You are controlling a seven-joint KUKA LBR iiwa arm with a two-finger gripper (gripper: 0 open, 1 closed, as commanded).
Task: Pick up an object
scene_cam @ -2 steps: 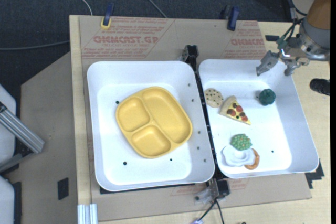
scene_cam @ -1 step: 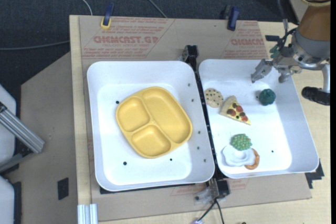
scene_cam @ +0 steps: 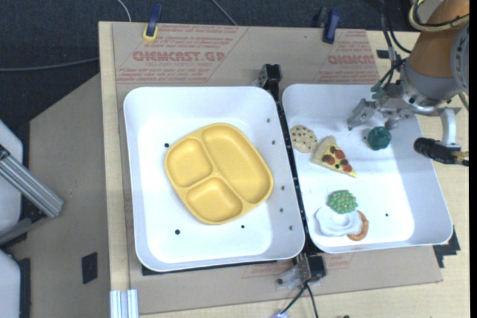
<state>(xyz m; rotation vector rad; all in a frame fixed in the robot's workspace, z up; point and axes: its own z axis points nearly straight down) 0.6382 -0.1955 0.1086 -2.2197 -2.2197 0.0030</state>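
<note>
Here, the grey arm's end effector (scene_cam: 378, 118) hovers low over the far part of the right bin (scene_cam: 425, 227), just above a small dark green ball (scene_cam: 379, 138) — the nearest thing to take. Whether it is open or closed cannot be told from this slant, and nothing shows as held. The ball looks light and smooth, probably hard plastic, so it may roll or squirt free; a grip across its widest middle seems safest. Near it in the same bin lie a toy pizza slice (scene_cam: 333, 156) and a round cookie (scene_cam: 302, 138), both flat and hard to get under. Nearer the camera, a green broccoli head (scene_cam: 342, 200) sits on a white cup-like piece (scene_cam: 332, 223), with an orange curl (scene_cam: 361, 229) just beside it. The left bin (scene_cam: 149, 234) holds a yellow divided plate (scene_cam: 217, 173) — three compartments, nothing in them.
</note>
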